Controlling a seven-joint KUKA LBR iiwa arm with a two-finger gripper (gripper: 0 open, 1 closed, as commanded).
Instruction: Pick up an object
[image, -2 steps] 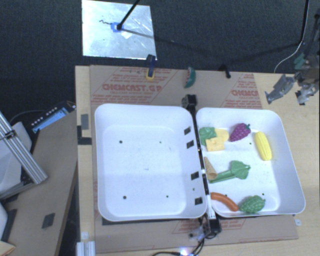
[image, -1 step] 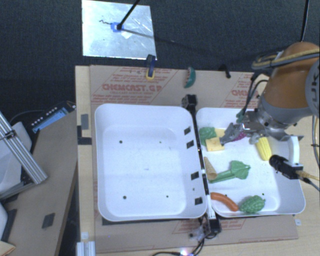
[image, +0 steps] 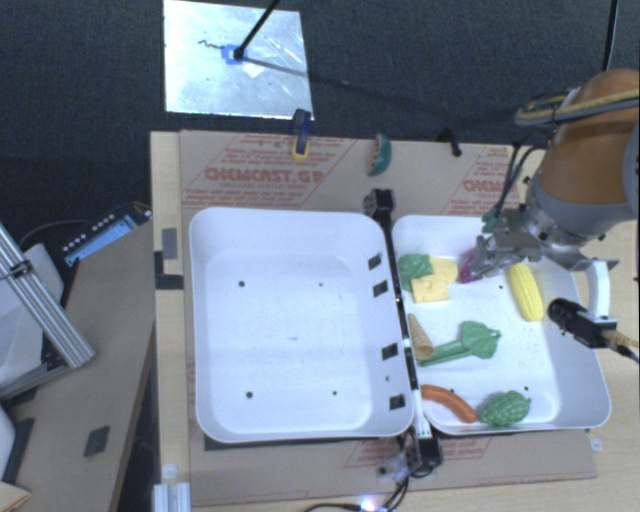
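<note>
The claw (image: 480, 258) hangs low over the right white bin (image: 580, 385); whether it is clenched I cannot tell. A small magenta plastic piece (image: 468, 270) lies directly beneath it, a yellow plastic corn cob (image: 526, 289) just right, long axis pointing away.

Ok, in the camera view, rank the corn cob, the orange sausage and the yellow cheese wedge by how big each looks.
1. Corn cob, longest and thickest.
2. and 3. Orange sausage and yellow cheese wedge look too close to rank; the sausage is longer but thin, and leafy greens partly cover the cheese.
</note>
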